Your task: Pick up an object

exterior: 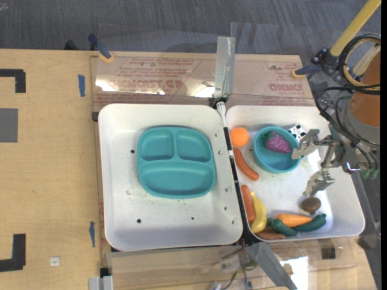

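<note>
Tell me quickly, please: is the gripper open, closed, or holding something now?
Gripper: open, holding nothing; it hangs over the right bin, beside the blue bowl.

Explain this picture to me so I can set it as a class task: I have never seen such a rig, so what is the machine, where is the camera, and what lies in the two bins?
The camera is fixed above a bench and looks down at a slant. On the bench sit two shallow white bins side by side. The left bin holds a teal divided plate. The right bin holds toy food: an orange ball, a teal bowl with a purple item inside, an orange sausage-like piece, a banana, a carrot and a small brown piece.

The machine is a robot arm reaching in from the right. Its gripper, a two-finger claw, hangs over the right bin's right side, open, with nothing between its fingers. Its job is to pick up one object.
</note>
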`<state>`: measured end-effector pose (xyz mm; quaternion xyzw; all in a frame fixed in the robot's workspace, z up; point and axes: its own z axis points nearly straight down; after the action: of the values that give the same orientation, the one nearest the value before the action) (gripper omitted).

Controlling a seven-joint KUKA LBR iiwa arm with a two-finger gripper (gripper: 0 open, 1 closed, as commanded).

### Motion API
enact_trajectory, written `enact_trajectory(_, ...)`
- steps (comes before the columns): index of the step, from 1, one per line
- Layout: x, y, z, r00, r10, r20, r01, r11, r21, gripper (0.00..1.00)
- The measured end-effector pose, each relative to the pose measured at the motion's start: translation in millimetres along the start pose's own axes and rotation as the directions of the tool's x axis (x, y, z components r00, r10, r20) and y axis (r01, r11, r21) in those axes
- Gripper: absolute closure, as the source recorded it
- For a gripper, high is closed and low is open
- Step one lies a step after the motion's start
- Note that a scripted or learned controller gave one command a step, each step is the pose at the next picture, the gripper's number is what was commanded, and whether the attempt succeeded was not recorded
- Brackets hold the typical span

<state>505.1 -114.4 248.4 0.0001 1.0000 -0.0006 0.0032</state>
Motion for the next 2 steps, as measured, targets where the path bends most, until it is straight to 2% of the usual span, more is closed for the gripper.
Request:
enact_trajectory(1, -62.3, -21.4, 140.1, 0.986, -0.165, -0.015, 0.165, 0.986, -0.008, 0.0)
enact_trajectory(2, -59.3, -20.5, 157.6, 0.993, -0.12, 0.008, 0.12, 0.993, 0.001, 0.0)
